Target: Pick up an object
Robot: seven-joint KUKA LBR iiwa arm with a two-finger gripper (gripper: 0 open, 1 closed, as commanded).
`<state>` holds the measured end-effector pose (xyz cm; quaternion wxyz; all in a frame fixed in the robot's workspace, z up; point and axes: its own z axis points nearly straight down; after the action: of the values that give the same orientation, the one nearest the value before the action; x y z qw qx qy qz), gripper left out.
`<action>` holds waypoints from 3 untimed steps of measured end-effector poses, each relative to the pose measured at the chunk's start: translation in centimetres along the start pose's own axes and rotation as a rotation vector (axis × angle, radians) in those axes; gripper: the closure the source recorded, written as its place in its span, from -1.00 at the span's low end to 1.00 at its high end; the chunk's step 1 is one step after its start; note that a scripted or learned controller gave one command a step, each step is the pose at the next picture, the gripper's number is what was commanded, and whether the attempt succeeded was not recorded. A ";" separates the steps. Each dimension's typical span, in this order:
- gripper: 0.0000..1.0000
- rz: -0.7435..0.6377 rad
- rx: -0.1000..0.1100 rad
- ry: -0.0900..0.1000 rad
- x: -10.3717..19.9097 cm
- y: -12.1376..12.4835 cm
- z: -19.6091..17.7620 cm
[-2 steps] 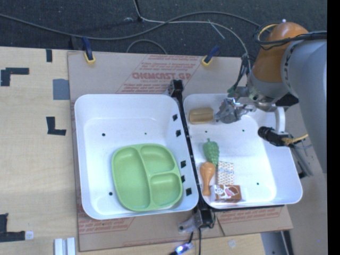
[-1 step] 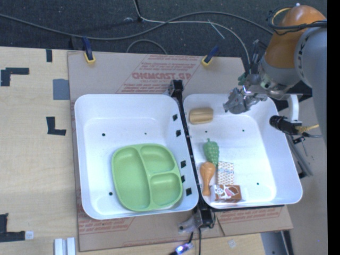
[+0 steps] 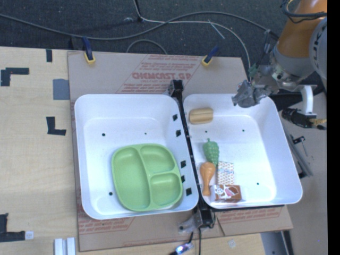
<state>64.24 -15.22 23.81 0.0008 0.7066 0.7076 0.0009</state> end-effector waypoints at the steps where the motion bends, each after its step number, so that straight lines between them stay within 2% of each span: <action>1: 1.00 -0.001 0.001 0.001 0.1 0.1 -2.7; 3: 1.00 -0.003 0.005 0.000 10.6 0.1 -1.2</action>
<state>64.33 -4.66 24.98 -0.0010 0.7055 0.7087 -0.0010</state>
